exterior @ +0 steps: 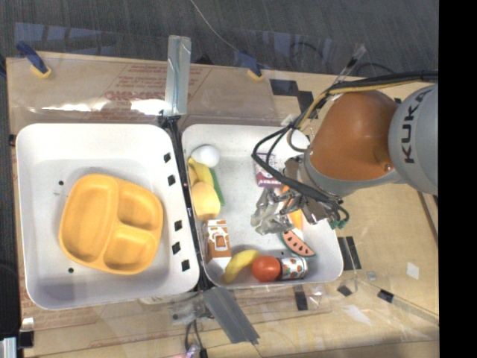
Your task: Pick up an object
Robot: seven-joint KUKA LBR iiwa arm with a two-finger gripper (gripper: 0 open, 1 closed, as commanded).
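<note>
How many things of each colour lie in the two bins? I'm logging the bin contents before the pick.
Yellow: 3, divided tray, banana, toy
White: 1, egg
Red: 3, tomato, watermelon slice, can
Orange-brown: 1, small carton
Total: 8; items under the gripper are unclear.

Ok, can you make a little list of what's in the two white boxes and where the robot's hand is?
left bin: yellow divided tray
right bin: white egg, banana, tomato, watermelon slice, small carton
gripper: down inside the right bin, above the watermelon slice
holding something: cannot tell
</note>
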